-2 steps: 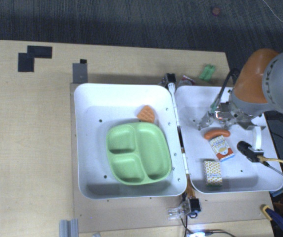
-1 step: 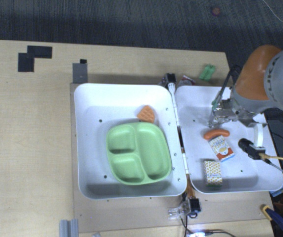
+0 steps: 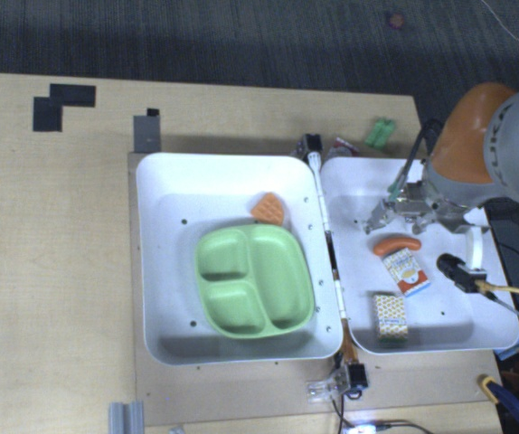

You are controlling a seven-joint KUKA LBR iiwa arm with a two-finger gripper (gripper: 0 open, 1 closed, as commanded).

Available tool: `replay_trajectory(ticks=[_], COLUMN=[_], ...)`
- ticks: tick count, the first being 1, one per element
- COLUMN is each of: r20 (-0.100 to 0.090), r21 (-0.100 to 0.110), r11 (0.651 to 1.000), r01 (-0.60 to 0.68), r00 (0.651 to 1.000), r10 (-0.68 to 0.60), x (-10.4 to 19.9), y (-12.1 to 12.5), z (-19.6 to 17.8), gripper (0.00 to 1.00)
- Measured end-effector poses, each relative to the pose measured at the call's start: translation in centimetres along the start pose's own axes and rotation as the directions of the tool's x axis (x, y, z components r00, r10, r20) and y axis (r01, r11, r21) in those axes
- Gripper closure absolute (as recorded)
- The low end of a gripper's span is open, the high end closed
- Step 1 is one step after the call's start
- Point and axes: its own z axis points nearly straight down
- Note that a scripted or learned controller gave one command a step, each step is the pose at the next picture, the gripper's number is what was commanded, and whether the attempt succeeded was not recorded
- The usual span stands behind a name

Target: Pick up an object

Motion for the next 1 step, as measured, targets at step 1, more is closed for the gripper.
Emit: replay_trajectory(ticks=[1], r20=[-0.002], r21=[0.007], r11=[1.0], r01=[0.002], r00=[1.0], r10=[-0.002], x=[2.3], y=[2.47], z=[1.28], gripper=[0.0])
